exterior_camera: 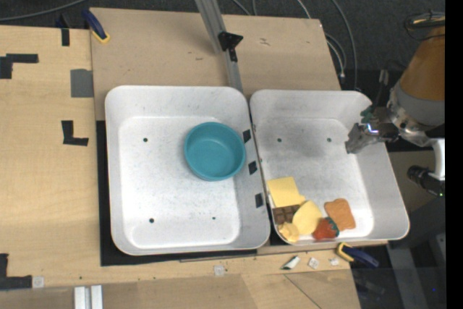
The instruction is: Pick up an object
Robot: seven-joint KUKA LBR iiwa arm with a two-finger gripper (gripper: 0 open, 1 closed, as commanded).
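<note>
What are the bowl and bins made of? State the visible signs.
Bowl: likely plastic, with a uniform teal colour, smooth matte look and thick rounded rim. Bins: probably thin moulded plastic, white with rounded corners and a faint sheen; grey scuffing shows on the floors. Neither is certain.

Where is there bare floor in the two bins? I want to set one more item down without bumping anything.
Left bin: bare all around the blue bowl, widest on its left and front. Right bin: the back and middle are bare, between the divider and the gripper at the right rim. The front of it is crowded with the food pile.
</note>
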